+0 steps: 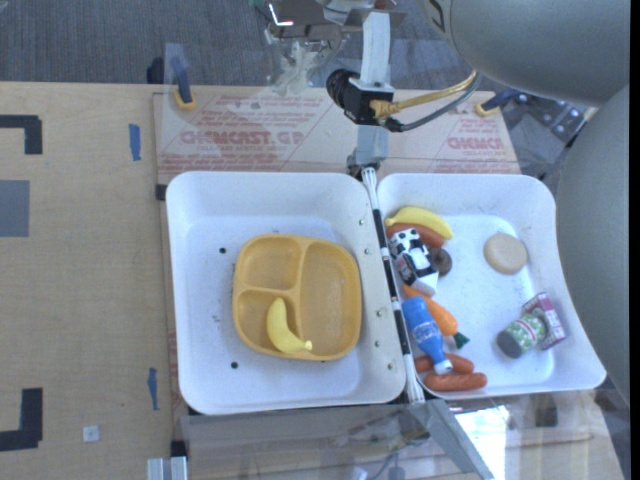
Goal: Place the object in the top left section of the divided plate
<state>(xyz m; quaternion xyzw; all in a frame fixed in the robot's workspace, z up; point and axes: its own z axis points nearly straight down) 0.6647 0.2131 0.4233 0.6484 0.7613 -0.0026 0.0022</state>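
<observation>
A yellow divided plate [330, 298] lies in the left white bin [200, 268]. A small yellow banana [285, 330] rests in the plate's lower left section, curving up toward the divider. The upper left section holds nothing that I can see, and the same goes for the large right section. My gripper [292, 53] hangs high at the top of the view, past the far edge of the bins and over the brown board, well away from the plate. Nothing shows in it.
The right bin [560, 218] holds a second banana [420, 221], a black-and-white toy [412, 258], a round tan cookie [506, 253], a green can [530, 328], a blue bottle [425, 333], a carrot and sausages [452, 373]. The arm's grey body fills the upper right.
</observation>
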